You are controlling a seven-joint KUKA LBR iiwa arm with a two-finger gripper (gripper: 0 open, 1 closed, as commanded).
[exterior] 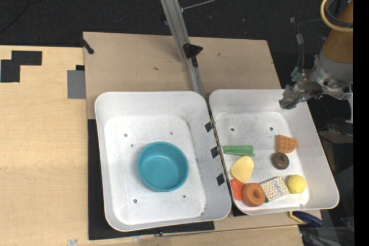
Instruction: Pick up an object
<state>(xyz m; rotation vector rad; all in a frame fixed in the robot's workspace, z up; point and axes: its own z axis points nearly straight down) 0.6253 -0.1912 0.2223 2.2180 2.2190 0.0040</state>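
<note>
The desk (40,141) carries two white bins side by side, a metal rail (176,23) slanting across behind them. Left bin (115,118) holds a teal bowl (163,166). Right bin (300,124) holds the small stuff, bunched twd its near end: yellow lemon-like piece (243,168), patterned packet (275,188), orange donut (253,194), green stick (238,150), waffle piece (285,143), yellow ball (296,184), brown ring (281,161). Grey arm w/ orange band (340,8) hangs at right — its hand (288,101) sits over the right bin's far corner, well apart from the objs; whether it's wide or narrow can't be told, and nothing shows in it.
</note>
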